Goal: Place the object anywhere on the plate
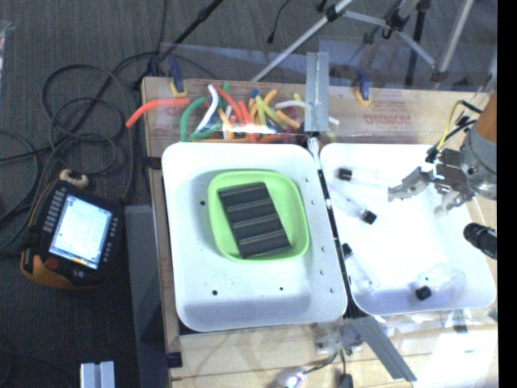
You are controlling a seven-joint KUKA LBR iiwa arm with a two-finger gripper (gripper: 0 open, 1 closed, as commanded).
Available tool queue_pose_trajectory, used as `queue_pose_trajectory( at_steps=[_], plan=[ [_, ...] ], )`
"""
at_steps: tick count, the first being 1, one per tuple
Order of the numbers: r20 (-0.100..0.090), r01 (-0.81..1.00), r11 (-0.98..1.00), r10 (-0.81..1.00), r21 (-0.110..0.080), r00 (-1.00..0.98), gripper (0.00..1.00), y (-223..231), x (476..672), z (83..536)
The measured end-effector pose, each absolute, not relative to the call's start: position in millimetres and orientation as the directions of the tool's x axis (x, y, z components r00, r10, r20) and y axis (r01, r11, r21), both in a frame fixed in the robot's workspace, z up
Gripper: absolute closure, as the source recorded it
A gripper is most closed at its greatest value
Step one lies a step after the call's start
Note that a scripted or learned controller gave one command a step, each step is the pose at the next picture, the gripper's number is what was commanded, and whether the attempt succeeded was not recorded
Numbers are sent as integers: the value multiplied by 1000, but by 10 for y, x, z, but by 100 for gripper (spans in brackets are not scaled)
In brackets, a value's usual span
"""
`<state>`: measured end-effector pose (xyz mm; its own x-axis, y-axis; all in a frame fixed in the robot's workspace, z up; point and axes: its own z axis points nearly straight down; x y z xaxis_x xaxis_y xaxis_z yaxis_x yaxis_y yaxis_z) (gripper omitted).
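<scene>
A: Start with the object. Where is it?

B: Dark ridged block (254, 218), flat on the green plate (299, 217). Long axis runs top to bottom of the view, tilted a little. It fills most of the plate's middle, with green rim visible all round.

A: And the plate?

B: In the left white bin (186, 281), upper centre of it. The bin floor below the plate is bare white with a few small dark specks.

A: The arm?

B: Over the right white bin (452, 297), reaching in from the right edge, well apart from the plate and block. The orange band is just visible at the far right. The end effector (428, 180) sits above the upper part of that bin, with one metal finger sticking out to the left. I can't tell if it's spread or pressed together. I see nothing pinched in it.

A: Anything in the right bin?

B: Clear tubes with black caps (355, 208) scattered around, one near the top left, one mid left, and one more near the bottom right.

A: Surroundings?

B: Coloured tubing (234, 115), orange, green and white, bunched on the wooden worktop (388, 111) behind the left bin. A teach pendant (73, 233) with a lit screen lies on the dark floor to the left, with black cables (81, 111) looping above it.
</scene>
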<state>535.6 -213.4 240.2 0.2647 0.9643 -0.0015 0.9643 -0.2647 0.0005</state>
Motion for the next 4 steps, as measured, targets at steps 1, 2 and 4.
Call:
queue_pose_trajectory(
  at_steps=[1, 2, 4],
  plan=[
    [-4, 922, -387, 922, 4, 387, 0, -2128, 5356, 3620],
    [-3, 880, -474, 880, 3, 474, 0, -2085, 4849, 4055],
    [-3, 857, -516, 857, -2, 516, 0, -2153, 4839, 2774]
  ],
)
